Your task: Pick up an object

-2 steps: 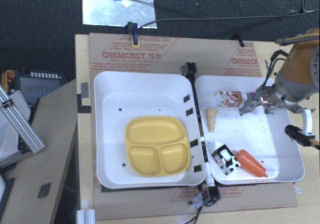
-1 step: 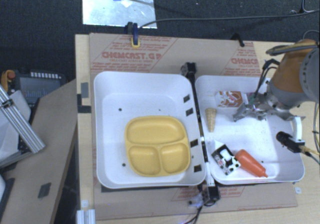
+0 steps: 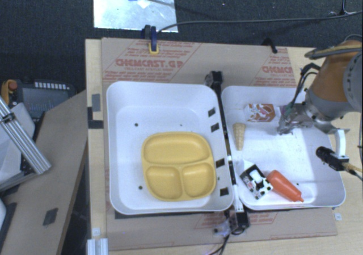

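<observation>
The right bin (image 3: 295, 151) holds several small objects. A red and white packet (image 3: 261, 112) lies near its far wall. A tan cone (image 3: 239, 134) lies by the left wall. An orange carrot (image 3: 285, 185) and a black and white block (image 3: 255, 180) sit near the front edge. My gripper (image 3: 285, 125) hangs low over the bin floor, just right of the packet and apart from it. The grey wrist and orange band (image 3: 334, 80) reach in from the right. Nothing is seen held.
The left bin (image 3: 164, 106) bears a yellow divided plate (image 3: 178, 166). A black divider (image 3: 222, 134) runs between the bins. Cardboard lies under both bins. A black part of the arm (image 3: 332, 157) overhangs the right bin's right rim.
</observation>
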You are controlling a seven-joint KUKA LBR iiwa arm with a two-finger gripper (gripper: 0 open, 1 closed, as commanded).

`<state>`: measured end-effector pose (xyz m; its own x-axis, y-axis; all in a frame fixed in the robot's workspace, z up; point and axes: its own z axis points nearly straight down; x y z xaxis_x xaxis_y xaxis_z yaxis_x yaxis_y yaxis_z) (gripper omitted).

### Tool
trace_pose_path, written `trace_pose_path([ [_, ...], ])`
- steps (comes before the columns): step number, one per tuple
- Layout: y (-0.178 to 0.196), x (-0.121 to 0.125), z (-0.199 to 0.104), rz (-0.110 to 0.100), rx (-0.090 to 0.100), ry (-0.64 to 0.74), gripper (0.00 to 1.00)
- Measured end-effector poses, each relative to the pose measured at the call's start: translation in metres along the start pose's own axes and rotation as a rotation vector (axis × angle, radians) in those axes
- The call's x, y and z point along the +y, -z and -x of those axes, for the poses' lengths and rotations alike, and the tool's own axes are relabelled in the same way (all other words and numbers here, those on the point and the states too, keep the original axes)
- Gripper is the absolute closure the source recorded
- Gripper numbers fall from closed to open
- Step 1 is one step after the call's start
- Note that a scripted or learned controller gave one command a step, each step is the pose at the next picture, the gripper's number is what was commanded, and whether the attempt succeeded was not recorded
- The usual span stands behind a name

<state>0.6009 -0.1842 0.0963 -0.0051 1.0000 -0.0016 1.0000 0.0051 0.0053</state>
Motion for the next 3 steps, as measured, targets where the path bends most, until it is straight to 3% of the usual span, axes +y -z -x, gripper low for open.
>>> trace_pose_path([
  [2, 0.12, -0.002, -0.015, 0.002, 0.0, 0.001, 1.0],
  [3, 0.132, 0.0, -0.015, -0.001, 0.001, 0.001, 1.0],
])
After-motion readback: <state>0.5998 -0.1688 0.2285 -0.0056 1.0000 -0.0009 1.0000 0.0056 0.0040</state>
